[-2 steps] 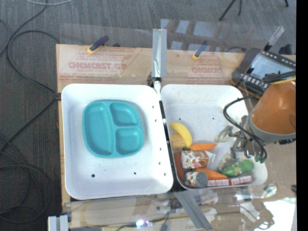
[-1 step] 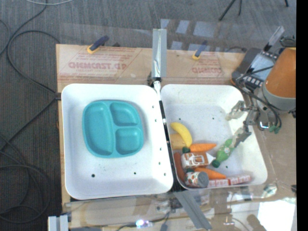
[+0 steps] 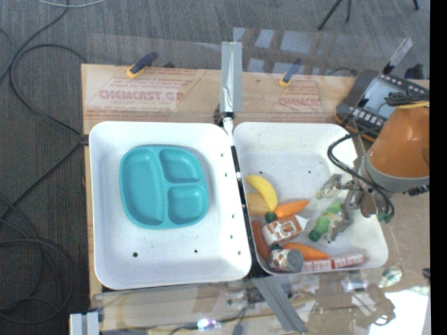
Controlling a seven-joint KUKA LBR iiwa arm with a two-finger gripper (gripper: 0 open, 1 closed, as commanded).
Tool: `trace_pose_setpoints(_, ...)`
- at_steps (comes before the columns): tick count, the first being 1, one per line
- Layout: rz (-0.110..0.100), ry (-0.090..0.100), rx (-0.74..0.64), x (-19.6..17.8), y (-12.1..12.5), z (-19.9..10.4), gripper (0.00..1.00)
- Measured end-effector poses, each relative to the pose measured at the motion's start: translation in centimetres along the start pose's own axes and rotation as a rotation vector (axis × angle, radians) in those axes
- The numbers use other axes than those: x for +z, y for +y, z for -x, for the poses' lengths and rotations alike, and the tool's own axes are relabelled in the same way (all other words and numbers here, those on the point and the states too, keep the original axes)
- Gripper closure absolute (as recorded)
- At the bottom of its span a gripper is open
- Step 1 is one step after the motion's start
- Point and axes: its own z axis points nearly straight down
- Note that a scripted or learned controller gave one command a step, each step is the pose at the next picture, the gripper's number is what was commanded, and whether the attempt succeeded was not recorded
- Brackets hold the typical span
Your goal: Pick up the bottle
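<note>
Fingers [image 3: 340, 223] of the gripper [image 3: 334, 208] are spread wide around the green bottle [image 3: 324, 225], which lies in the right bin [image 3: 300, 145], near a carrot [image 3: 292, 207] and banana [image 3: 262, 190]. Teal divided plate [image 3: 165, 185] sits in the left bin [image 3: 105, 208].

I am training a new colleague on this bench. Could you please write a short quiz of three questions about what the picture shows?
1. True or false: the teal plate lies in the right bin.
2. Which fruit rests near the divider in the right bin? A) apple B) banana C) grape
3. Fill in: the green bottle lies just beside the ____ of the arm.

Key
1. False. The plate lies in the left bin.
2. B. The banana is yellow and lies above a carrot.
3. End effector. It hangs right over the bottle; a grasp cannot be confirmed from this view.
</note>
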Motion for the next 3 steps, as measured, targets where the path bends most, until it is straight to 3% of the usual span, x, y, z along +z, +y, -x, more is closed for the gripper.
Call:
trace_pose_setpoints(1,0.002,-0.006,0.001,-1.1,0.1,0.3,1.0)
trace_pose_setpoints(2,0.003,0.009,0.174,-17.0,5.1,-0.8,1.0)
trace_pose_setpoints(3,0.004,0.006,0.173,-18.0,5.2,-0.6,1.0)
